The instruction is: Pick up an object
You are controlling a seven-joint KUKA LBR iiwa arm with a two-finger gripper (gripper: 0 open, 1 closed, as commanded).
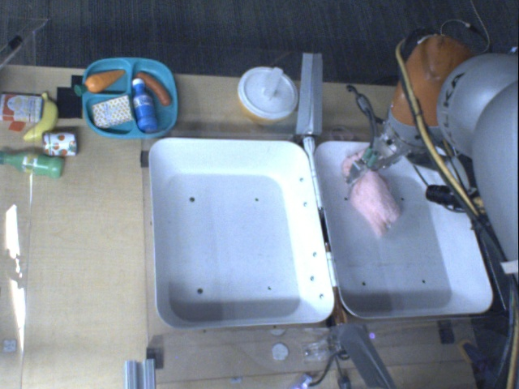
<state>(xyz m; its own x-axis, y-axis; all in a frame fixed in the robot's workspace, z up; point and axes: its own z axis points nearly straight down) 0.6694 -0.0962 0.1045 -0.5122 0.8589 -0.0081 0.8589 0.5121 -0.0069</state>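
A pale wooden table carries two shallow white bins side by side, with dark floor beyond its far edge. My jaws sit over the far left corner of the right bin, right at the upper end of a soft pink cloth that lies slantwise on the bin floor. I cannot tell how far my jaws are parted, or whether any of the cloth is between them. The left bin lies just beside, across the metal divider. Behind the bins stands a white lidded cup. Further left is a blue divided tray of toy food, and near the table's left edge lie a banana, a small can and a green bottle.
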